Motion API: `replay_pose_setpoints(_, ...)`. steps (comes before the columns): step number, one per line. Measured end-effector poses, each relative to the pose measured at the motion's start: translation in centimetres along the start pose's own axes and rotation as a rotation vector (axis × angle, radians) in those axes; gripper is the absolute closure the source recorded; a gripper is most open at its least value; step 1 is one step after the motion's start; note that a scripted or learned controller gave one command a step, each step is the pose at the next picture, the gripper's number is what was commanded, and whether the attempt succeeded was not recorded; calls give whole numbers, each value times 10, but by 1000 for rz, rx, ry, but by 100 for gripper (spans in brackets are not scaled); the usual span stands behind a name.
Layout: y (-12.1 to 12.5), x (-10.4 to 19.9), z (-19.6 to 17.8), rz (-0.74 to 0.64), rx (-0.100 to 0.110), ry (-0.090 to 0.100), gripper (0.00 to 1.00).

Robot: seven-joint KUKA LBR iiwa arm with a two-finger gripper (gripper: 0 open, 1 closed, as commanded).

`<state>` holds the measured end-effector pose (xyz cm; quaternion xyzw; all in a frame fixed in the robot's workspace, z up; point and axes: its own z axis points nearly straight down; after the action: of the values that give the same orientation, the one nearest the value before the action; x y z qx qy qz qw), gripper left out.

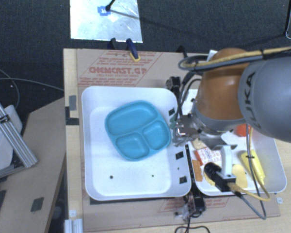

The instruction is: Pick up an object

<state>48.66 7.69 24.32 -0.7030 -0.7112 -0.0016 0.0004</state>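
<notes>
The arm (233,101) hangs over the right bin (276,178), covering much of its clutter: a yellow piece (240,173), a red-and-white packet (208,155), something orange (241,129). Crowding could spoil a pick there. The left bin (136,188) holds a blue divided plate (137,129).

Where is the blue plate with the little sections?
The blue plate lies flat in the left white bin, toward its upper middle. The grey arm hangs just to its right, over the edge of the right bin.
</notes>
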Motion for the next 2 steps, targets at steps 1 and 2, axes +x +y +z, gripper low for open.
replay_pose_setpoints(1, 3, -7, -155, 6, -19, 1, 100)
replay_pose_setpoints(2, 2, 40, -198, 3, -5, 0, 100)
